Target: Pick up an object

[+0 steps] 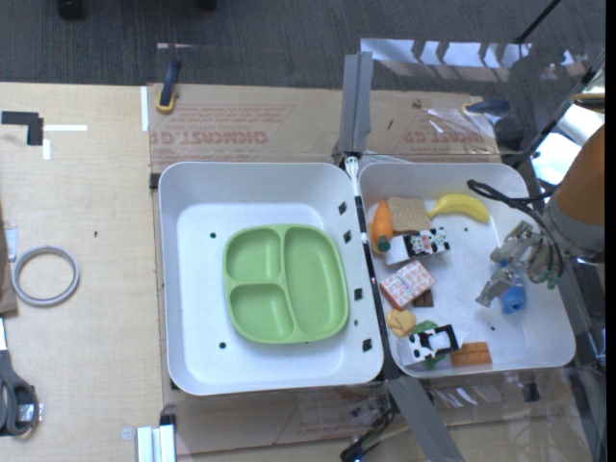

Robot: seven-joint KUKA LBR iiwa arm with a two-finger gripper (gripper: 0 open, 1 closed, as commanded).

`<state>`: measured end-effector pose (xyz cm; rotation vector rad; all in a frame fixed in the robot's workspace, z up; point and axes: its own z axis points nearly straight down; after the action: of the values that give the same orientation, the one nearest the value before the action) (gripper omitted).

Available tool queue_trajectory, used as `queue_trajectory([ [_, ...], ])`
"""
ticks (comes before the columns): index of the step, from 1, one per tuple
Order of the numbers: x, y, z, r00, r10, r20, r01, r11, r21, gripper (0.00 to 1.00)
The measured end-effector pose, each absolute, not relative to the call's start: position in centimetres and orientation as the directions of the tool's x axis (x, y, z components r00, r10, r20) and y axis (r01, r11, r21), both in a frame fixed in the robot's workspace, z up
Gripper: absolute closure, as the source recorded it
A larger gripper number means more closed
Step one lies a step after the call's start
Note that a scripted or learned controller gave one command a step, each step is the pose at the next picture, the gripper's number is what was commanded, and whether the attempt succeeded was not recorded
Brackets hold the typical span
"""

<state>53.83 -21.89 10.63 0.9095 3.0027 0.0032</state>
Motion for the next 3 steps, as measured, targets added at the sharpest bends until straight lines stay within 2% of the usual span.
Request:
queue_trajectory([
  [1, 54.0, -21.9, 9.2, -0.771, 0.636, 0.0, 0.636, 0.771, 0.004, 0.0],
  [2, 54.2, -21.9, 10.2, -0.773, 0.635, -0.003, 0.635, 0.773, 0.004, 1.0],
  [3, 57.5, -19.6, 22.4, -0.734, 0.679, -0.004, 0.679, 0.734, 0.001, 1.0],
])
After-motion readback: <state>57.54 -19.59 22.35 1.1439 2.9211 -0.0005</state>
